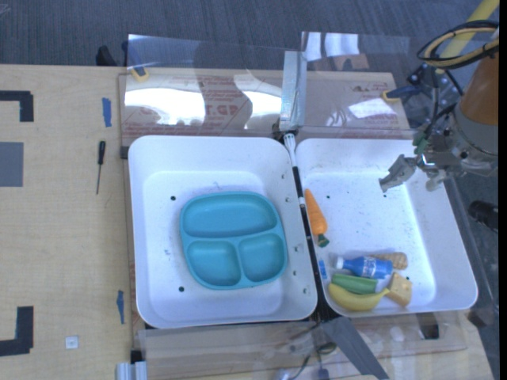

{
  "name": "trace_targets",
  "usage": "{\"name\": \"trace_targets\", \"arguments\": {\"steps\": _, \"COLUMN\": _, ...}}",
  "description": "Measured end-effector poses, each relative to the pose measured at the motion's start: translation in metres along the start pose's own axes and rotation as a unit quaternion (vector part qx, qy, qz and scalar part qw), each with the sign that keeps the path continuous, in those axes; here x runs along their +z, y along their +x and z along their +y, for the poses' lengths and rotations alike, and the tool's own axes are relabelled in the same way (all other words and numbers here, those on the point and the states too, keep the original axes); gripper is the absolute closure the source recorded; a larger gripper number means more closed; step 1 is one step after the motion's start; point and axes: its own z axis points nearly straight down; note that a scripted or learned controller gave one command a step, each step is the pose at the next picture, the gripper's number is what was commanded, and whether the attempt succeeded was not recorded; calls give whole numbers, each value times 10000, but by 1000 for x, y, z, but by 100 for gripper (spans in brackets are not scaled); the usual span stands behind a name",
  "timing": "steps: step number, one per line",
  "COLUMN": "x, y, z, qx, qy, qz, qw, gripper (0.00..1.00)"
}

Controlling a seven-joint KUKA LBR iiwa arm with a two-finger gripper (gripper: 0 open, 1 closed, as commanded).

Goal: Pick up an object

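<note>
The carrot (315,212) is lying at the right bin's (444,236) left wall, with a banana (354,297), bottle (364,267) and other toys crowding the near corner. The hand (412,172) is hovering over the far right side, fingers spread and gripping nothing.

The two bins, left (150,172) and right (444,252), are white. The tray (232,238) with three parts is light blue. The carrot (315,212) is orange with a green end. The banana (352,298) is yellow. The bottle (363,267) is blue and white. The bench (55,212) is light brown wood with black marks and bits of blue tape (106,111).
</note>
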Motion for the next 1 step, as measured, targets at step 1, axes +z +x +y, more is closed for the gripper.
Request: {"name": "trace_targets", "arguments": {"steps": 1, "x": 140, "y": 42, "z": 6, "qx": -416, "qy": 11, "qz": 2, "qw": 9991, "gripper": 0}}
